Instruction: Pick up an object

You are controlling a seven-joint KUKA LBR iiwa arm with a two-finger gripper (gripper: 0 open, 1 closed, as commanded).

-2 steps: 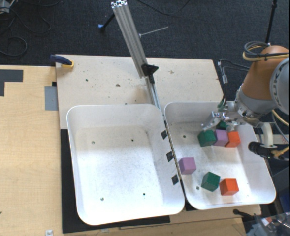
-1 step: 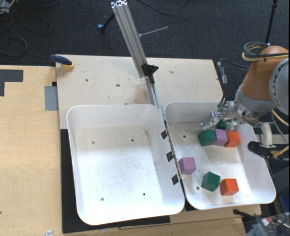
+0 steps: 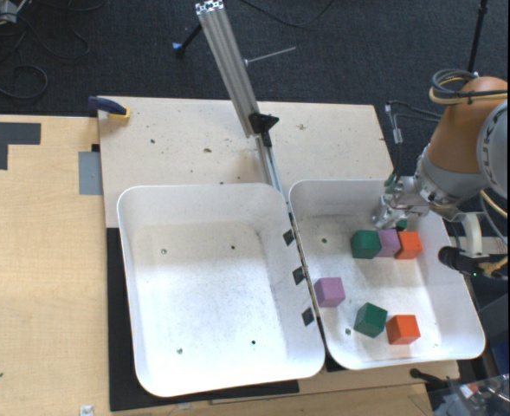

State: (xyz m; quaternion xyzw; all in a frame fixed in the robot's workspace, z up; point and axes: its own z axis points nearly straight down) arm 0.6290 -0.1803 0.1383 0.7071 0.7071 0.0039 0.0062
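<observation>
Two shallow white bins sit side by side on the table (image 3: 194, 146). The left bin (image 3: 151, 224) has only dark specks on its floor. The right bin (image 3: 462, 336) holds six small blocks. Three of them stand in a tight row near its far side: a green block (image 3: 365, 244), a pale purple block (image 3: 388, 243) touching it, and an orange block (image 3: 408, 244) at the row's right end. Nearer the camera, a purple block (image 3: 329, 291) lies close to the wall between the bins, and a second green block (image 3: 371, 320) sits just beside a second orange block (image 3: 403, 328) toward the near rim.

The gripper (image 3: 395, 211) hangs low at the far side of the right bin, directly behind the row of three and very near the pale purple block. Whether the fingers are spread or closed cannot be told, as they are small and blurred. A slanted aluminium rail (image 3: 233, 68) crosses the table above the bins.
</observation>
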